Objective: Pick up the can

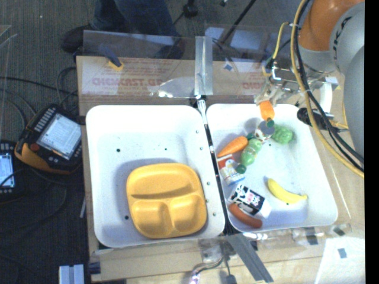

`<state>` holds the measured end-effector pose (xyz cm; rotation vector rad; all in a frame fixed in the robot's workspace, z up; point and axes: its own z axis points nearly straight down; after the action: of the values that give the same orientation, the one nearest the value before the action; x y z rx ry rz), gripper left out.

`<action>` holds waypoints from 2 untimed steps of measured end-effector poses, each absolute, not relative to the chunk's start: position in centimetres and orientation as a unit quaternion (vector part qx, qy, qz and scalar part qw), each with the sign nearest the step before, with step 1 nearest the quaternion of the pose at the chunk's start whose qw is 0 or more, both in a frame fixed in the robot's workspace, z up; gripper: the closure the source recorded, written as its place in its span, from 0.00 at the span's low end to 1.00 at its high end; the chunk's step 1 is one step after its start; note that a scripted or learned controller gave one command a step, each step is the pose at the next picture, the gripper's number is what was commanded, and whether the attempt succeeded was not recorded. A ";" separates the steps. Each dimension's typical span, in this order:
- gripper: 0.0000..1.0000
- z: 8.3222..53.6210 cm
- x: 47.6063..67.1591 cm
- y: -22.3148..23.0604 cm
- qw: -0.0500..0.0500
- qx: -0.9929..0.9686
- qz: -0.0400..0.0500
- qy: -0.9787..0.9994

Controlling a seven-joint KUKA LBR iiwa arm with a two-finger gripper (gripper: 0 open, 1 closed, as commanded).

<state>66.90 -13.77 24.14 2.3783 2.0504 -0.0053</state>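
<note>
Smooth white plastic bins hold a matt yellow plastic tray and a glossy banana.

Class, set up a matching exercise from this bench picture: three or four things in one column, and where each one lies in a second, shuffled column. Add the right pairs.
Things:
1. yellow tray
2. banana
3. carrot
4. sausage

Places:
A. right bin, near front edge
B. left bin
C. right bin, near the divider
D. right bin, right side

Pairs: 1-B, 2-D, 3-C, 4-A
</note>
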 end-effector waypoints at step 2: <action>1.00 18.1 66.1 7.4 0.001 0.927 -0.004 0.374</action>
<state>66.09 7.38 18.11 2.9118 1.1752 -0.0111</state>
